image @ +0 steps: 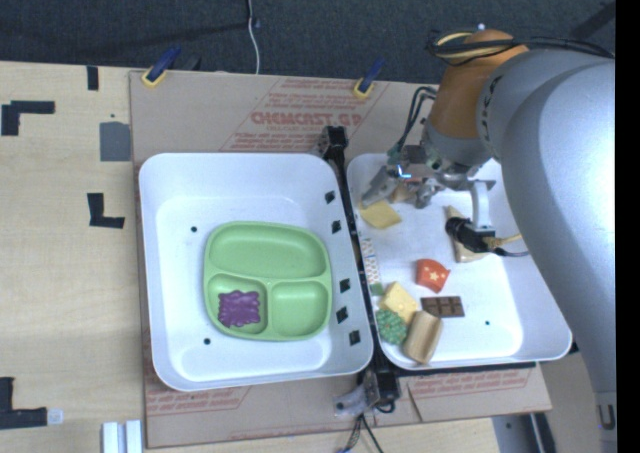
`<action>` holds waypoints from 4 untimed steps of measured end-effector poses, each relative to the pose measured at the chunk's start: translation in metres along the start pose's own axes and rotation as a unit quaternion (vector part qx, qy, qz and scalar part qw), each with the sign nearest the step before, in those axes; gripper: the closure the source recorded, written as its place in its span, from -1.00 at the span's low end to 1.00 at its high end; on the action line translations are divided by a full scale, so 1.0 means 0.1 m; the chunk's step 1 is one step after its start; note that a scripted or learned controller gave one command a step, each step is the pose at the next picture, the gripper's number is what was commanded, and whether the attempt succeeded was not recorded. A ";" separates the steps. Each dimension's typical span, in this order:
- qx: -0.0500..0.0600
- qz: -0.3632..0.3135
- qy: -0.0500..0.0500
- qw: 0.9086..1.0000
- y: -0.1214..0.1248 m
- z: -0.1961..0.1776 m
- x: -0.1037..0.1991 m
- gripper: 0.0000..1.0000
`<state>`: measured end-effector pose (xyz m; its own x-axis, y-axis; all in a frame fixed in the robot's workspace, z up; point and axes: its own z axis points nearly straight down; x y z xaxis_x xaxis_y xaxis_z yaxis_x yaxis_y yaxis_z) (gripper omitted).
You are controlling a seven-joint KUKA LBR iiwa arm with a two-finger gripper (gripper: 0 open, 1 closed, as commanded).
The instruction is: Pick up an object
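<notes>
We locate the gripper (pixel 408 184) over the far left part of the right bin (pixel 500 341). Just below it lies a flat wedge (pixel 381 215); nearer the camera cluster five more pieces (pixel 418 313). Left of it, the other bin (pixel 165 241) holds a divided plate (pixel 268 279).

The arm (pixel 560 171) runs off the right edge and covers the far right corner of the right bin (pixel 500 346). Items near the gripper (pixel 430 181) are too blurred to identify.
</notes>
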<state>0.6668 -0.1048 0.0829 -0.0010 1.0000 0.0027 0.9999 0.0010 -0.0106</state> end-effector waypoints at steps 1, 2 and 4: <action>0.000 0.001 -0.002 1.000 -0.01 0.00 0.09 -1.00; -0.009 -0.002 -0.001 1.000 0.02 -1.08 0.44 -1.00; -0.004 0.003 -0.001 1.000 -1.34 0.03 -0.18 -1.00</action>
<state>0.5327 -0.1227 0.0810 0.0040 1.0000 0.0010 1.0000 -0.0040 -0.0033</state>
